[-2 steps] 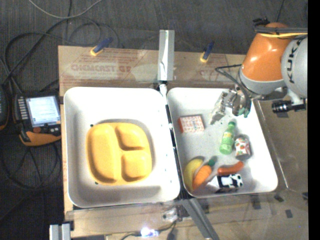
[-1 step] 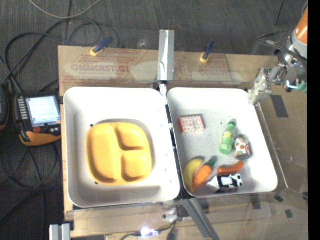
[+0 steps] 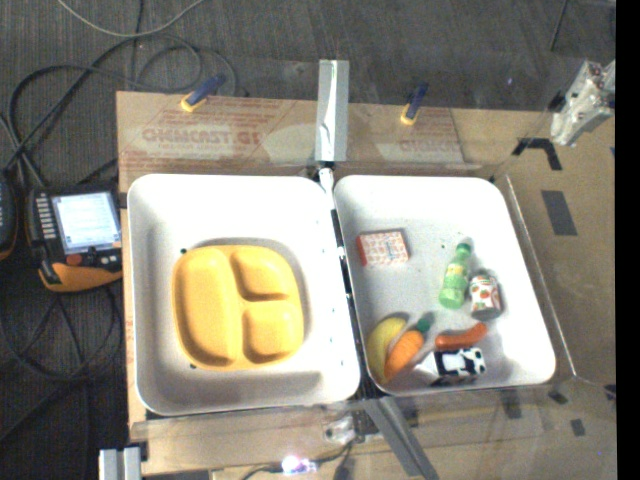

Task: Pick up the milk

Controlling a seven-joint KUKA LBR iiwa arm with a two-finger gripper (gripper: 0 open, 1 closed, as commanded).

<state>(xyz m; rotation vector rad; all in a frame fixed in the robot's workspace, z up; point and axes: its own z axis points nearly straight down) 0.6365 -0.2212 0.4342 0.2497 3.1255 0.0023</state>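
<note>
Right, the milk [image 3: 459, 365] — a black-and-white carton lying at the near edge of the right bin [image 3: 520, 228], touching the sausage [image 3: 461, 339] and just beside the carrot [image 3: 403, 352]. Gripper [image 3: 583, 98] is parked far right, finger state unclear. Risk — a crowded grasp snags a neighbour instead.

Pale grey-white metal claw [image 3: 583, 103] at the upper right corner, built of small blocky parts with glints on the edges. Thin dark lines across it, perhaps cables or seams. Too small and blurred for screws or markings.
</note>
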